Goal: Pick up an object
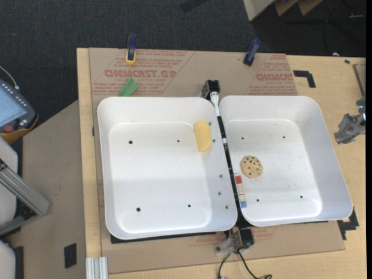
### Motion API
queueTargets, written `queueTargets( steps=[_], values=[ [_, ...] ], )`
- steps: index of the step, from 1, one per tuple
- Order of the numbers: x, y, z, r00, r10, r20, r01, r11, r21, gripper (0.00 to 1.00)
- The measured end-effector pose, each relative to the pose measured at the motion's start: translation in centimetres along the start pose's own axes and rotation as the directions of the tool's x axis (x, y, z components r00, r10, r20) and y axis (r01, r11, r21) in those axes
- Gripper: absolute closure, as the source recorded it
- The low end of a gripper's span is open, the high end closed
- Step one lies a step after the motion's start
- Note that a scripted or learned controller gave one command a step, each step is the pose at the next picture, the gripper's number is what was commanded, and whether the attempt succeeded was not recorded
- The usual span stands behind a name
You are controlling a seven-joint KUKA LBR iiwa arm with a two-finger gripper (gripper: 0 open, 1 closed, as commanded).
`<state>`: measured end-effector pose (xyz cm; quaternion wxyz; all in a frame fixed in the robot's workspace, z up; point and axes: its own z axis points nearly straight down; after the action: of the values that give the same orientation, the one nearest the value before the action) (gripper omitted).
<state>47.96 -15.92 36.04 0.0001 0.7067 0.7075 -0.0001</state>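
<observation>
Left bin [116, 208]: wide, shallow, white; holds pale yellow oblong piece [203, 136] near far right corner, close to divider.
Right bin [325, 156]: same shape; holds round tan cookie [251, 167], dark-speckled, flat on floor left of centre.
Gripper [351, 127]: at right edge, outside right bin; jaw state cannot be told.

Both white bins [116, 214] smooth, faintly glossy plastic; bench board [174, 63] matt brown cardboard, printed; cookie [251, 167] rough, speckled; yellow piece [203, 136] possibly soft foam.
</observation>
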Motion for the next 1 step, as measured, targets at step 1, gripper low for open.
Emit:
queueTargets(
  steps=[1],
  values=[
    [1.00,0.00,0.29,1.000,0.000,0.000,0.000,1.000,0.001,1.00]
  ],
)
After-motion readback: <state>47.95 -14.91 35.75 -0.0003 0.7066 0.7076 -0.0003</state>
